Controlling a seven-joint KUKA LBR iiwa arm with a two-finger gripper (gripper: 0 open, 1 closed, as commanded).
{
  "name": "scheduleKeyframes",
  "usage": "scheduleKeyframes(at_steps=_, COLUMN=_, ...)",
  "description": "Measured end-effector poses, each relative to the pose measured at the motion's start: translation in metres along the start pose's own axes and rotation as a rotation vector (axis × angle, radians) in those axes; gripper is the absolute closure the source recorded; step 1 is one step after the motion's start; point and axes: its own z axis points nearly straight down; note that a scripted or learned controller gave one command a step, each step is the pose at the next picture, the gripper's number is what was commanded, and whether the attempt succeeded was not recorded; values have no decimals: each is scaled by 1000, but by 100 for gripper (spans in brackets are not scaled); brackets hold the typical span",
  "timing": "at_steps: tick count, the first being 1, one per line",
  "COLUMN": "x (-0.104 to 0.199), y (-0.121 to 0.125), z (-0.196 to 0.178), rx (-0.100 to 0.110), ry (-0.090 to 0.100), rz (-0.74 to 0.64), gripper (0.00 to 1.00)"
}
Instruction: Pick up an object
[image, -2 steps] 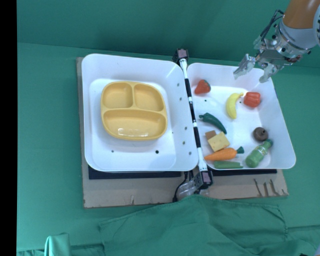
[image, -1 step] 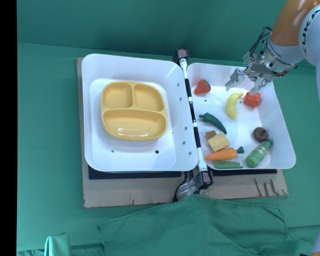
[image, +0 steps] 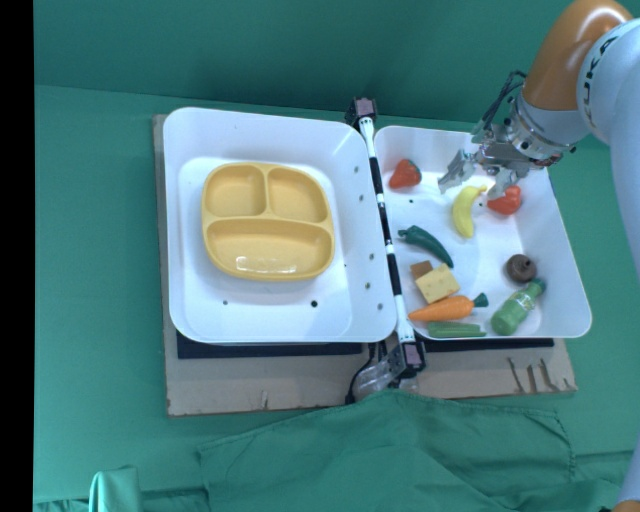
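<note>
— Where is your hand just now?

— Your hand (image: 478, 183) hangs over the far end of the right bin (image: 566, 262), its two fingers spread apart with nothing between them. One fingertip is out to the left; the other comes down just above the top of the banana (image: 464, 210).

— What lies round it?

— Just beside the banana, to its right, you have a red pepper (image: 506, 201). A strawberry (image: 405, 174) sits to the left, near the bin's far-left corner. Nearer to you lie a green chilli (image: 427, 243), a cheese wedge (image: 436, 283), a carrot (image: 447, 308), a brown round piece (image: 518, 267) and a green bottle (image: 516, 309).

— And the other bin?

— Your left bin (image: 190, 150) carries a yellow divided plate (image: 267, 221), well apart from the hand.
</note>
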Motion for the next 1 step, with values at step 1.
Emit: scheduleKeyframes(at_steps=1, x=1, y=3, z=30, rx=-10, ry=2, rz=-2, gripper=0)
